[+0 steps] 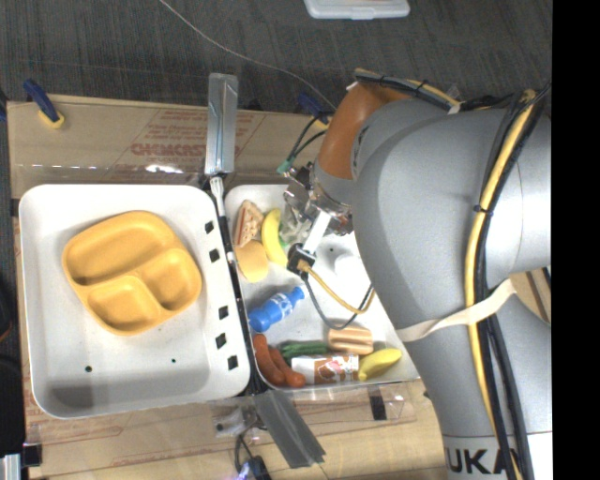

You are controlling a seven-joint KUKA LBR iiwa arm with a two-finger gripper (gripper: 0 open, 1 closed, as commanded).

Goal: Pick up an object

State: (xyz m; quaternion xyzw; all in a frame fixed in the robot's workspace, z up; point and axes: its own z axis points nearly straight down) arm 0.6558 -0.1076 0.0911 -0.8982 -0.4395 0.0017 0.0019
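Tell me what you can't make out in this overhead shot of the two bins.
- Gripper, camera view: its fingers blend into cables and toys, so their state is unclear.
- Right bin: the arm covers its right side and whatever lies there.
- Toys at the near end, by the hot dog: crowded and small; some can't be identified.
- Object at the top edge: cut off by the frame.

Illumination is even, moderately bright and diffuse, from overhead. The shallow white plastic left bin (56, 375) shows a soft grey shadow in its lower-left corner. The yellow three-compartment plastic tray (131, 270) carries only faint sheen, with no hard glare. The large grey robot arm (450, 216) shows a smooth highlight gradient along its casing. Focus is slightly soft overall; small items in the right white bin (361, 267) lack fine detail
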